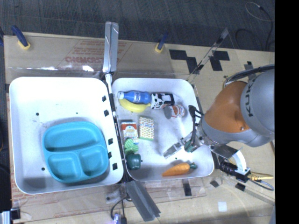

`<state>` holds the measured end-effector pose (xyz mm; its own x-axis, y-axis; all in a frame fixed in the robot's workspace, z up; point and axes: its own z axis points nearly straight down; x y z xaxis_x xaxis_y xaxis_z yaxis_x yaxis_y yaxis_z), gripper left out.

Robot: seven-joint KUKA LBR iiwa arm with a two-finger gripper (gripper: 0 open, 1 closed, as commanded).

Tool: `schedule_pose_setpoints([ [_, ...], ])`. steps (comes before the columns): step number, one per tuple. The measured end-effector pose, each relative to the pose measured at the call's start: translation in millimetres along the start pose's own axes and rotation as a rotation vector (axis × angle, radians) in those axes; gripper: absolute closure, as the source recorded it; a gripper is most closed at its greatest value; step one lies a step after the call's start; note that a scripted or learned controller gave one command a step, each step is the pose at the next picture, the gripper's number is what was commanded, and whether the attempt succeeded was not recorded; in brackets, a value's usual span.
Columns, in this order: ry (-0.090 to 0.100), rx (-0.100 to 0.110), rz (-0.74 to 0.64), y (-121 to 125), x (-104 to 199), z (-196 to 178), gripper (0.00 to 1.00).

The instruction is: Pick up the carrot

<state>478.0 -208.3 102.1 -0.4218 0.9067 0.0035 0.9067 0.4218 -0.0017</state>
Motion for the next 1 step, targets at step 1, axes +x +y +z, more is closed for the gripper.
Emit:
schedule_pose_setpoints([
  [1,-0.001,-0.001,-0.043,-0.6,-0.3,9.7,0.00],
])
